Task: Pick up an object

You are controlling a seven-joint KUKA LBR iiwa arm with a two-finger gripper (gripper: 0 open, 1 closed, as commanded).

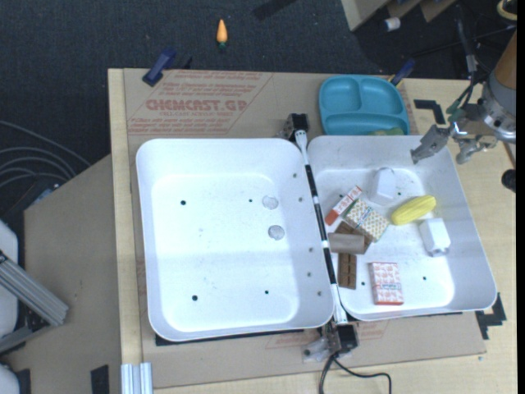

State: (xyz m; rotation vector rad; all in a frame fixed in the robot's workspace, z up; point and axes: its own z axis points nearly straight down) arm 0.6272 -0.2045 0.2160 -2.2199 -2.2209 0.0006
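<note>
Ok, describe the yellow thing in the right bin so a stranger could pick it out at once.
Start at the right bin, the one holding a cluster of small items. Near its middle, toward the right side, lies the yellow object, banana-like and slightly tilted. It is the one bright yellow piece, with a patterned box at its left and a white block just below.

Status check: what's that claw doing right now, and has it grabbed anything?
Claw open, holding nothing, above right bin's far edge. Yellow object untouched in bin. Nothing blocking.
</note>
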